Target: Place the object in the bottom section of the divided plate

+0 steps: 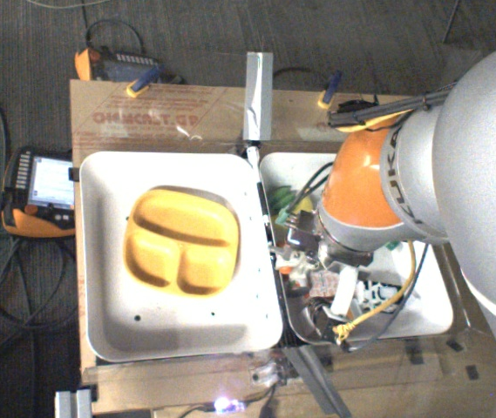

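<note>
The gripper (317, 279) hangs low inside the right bin (431, 320), buried among small jumbled objects (378, 290) and a yellow cable (374, 313); I cannot tell what it is doing. Above it bulges the arm's glossy orange band (361, 181). The smooth yellow divided plate (182, 240), rounded and three-sectioned, sits apart in the shallow white left bin (108, 320), on a brown board (152, 116).
</note>
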`<state>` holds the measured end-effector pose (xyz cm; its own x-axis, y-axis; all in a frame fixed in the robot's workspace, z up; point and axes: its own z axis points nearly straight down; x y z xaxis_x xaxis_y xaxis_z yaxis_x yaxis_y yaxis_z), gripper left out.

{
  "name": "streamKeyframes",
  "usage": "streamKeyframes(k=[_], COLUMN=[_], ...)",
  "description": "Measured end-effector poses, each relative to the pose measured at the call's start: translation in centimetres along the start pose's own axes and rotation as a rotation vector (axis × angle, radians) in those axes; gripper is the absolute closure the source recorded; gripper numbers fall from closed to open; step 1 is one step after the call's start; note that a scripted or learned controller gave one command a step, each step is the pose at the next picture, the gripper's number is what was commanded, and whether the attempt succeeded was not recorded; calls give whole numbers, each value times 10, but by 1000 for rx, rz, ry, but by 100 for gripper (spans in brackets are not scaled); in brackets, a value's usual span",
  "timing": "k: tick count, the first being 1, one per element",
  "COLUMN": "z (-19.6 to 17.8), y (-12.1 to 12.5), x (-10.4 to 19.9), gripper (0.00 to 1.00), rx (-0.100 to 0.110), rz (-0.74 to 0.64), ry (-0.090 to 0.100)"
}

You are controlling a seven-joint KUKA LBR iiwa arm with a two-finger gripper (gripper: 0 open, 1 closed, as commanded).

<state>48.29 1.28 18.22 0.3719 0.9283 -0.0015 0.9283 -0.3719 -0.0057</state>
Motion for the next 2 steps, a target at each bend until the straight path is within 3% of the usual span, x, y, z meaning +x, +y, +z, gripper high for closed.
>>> streamKeyframes(k=[1,2], z=[-35,-35], y=[42,42], x=[85,85], gripper=[100,0], rx=[-3,-4], rz=[-45,-44], ry=[-4,-5])
